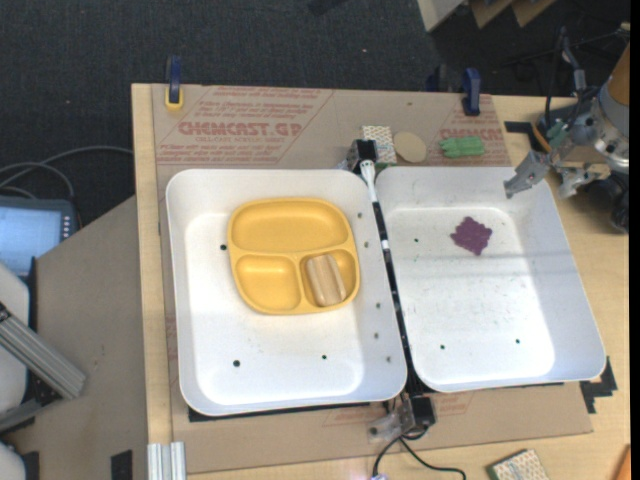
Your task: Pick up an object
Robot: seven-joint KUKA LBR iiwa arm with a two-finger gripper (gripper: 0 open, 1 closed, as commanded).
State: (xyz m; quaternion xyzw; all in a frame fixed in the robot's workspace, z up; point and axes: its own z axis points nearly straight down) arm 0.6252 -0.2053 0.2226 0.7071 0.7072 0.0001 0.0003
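- A purple object [471, 235] is noted lying flat in the right bin [500, 348].
- It is judged light and soft; a central pinch is advised.
- The claw [527, 175] is seen at the bin's far right rim; its state cannot be determined.

Printed in red on the brown protective sheet [250, 123] covering the counter behind the bins: "CHEMCAST GP", repeated in rows, largest at left and partly seen again at right. Smaller red lines around it too blurred to read.
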